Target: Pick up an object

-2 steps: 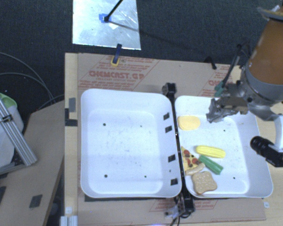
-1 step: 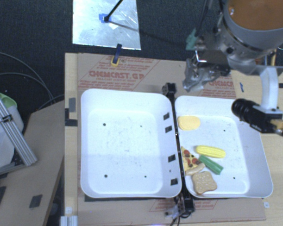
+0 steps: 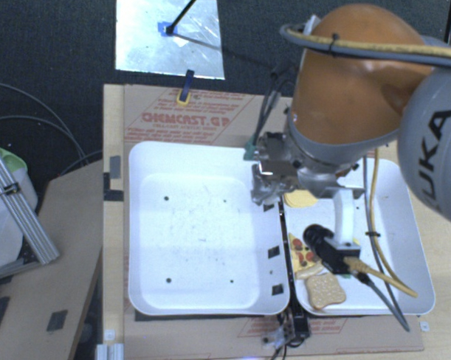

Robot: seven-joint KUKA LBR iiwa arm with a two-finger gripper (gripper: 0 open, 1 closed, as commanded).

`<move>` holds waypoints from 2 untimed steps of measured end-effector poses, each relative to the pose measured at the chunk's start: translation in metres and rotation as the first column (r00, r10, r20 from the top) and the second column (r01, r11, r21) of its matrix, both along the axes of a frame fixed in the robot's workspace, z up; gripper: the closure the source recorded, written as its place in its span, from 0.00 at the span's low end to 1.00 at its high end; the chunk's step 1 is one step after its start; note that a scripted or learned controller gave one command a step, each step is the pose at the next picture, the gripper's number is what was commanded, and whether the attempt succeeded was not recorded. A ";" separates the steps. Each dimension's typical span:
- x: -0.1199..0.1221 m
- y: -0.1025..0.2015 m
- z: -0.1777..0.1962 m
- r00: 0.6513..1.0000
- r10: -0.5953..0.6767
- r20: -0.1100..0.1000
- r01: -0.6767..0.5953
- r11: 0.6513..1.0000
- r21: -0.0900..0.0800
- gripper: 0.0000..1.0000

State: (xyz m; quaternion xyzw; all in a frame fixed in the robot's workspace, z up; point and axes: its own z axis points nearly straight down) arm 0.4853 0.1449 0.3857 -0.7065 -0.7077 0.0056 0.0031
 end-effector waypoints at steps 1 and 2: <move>0.001 0.095 0.129 1.000 0.012 0.027 -0.012 1.000 0.013 1.00; 0.089 0.074 0.151 1.000 -0.004 0.021 0.004 1.000 0.005 1.00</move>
